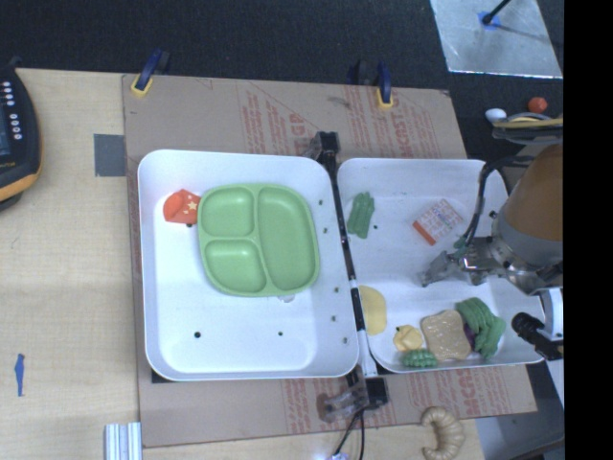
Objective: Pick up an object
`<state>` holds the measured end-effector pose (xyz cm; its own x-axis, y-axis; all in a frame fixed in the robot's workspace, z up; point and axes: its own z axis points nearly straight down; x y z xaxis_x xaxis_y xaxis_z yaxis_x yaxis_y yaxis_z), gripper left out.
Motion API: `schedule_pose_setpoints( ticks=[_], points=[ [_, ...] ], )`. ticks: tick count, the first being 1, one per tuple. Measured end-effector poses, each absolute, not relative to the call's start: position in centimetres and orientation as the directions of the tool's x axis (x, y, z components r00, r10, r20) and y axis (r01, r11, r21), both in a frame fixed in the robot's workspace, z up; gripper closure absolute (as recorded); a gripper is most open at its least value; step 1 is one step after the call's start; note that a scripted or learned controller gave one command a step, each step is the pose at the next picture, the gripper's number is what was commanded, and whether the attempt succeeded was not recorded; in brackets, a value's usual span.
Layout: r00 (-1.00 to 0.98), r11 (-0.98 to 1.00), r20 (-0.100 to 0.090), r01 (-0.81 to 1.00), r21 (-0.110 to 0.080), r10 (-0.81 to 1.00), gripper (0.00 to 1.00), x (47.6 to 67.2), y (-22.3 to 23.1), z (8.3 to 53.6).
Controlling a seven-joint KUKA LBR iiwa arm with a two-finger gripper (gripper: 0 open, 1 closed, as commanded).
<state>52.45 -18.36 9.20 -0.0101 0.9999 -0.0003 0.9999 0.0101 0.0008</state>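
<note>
The gripper (433,274) hung low over the right bin (402,175); whether its fingers were spread or closed, I could not tell. Nothing showed between them. Candidates lay nearby: a red-and-white packet (438,220) above, a tan slice (445,334) and green leafy toy (482,324) below. Judged so, the pick remained undone.

One fixed camera looks down from above the bench at a slant, far enough back to take in both white bins side by side: the left bin (172,343) and the right bin (402,180). The cardboard sheet (239,113) beneath them runs up-frame toward dark floor (the far side). The arm (536,209) enters from the right edge.
</note>
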Motion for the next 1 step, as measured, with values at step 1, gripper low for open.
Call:
schedule_pose_setpoints(
  ticks=[1],
  points=[
    [-0.010,0.010,0.000,1.000,0.006,1.000,0.00,61.36,-15.08,9.30]
  ],
)
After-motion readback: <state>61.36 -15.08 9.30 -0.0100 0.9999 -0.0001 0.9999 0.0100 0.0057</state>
